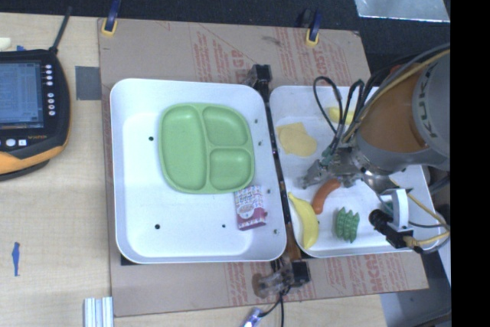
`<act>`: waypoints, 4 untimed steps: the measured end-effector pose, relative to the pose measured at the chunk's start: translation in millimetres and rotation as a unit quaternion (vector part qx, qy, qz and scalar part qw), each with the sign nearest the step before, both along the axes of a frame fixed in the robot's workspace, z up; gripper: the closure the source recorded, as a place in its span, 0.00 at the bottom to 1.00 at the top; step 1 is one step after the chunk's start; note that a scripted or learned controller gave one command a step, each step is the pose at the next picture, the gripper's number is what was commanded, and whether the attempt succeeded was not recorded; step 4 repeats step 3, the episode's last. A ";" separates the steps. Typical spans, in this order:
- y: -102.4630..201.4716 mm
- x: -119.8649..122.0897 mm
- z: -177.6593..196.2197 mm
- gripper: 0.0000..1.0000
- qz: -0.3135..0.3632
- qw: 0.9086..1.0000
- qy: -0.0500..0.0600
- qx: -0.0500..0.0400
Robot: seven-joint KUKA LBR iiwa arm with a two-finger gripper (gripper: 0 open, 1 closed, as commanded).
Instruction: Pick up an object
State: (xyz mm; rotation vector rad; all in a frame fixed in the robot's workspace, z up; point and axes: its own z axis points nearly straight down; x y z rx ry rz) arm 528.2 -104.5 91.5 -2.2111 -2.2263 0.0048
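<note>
- The arm (398,119) reaches in over the right bin (285,99), with the gripper (331,171) low near its middle; I cannot tell how its jaws stand.
- The left bin (134,165) lies well away, holding a green plate (205,147) and a small packet (250,207).
- A yellow chip (296,139) lies just up-left of the jaws.
- A banana (305,220) hugs the dividing wall below.
- An orange sausage (322,195) sits just beneath the jaws.
- A green toy (347,224) sits near the bin's front edge.

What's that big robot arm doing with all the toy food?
The robot arm is reaching down into the right bin, and its gripper is just above an orange carrot-like toy. A banana, a green bumpy toy and a yellow chip lie nearby. The left bin holds a green plate and a small packet.
</note>
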 end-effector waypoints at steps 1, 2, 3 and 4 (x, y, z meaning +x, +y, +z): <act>9.3 -28.3 0.1 0.00 -0.001 1.000 0.000 0.000; 8.4 -28.5 9.7 1.00 0.000 1.000 0.001 -0.001; 75.2 -3.2 100.4 1.00 -0.001 1.000 -0.001 0.000; 75.2 -3.2 100.4 1.00 -0.001 1.000 -0.001 0.000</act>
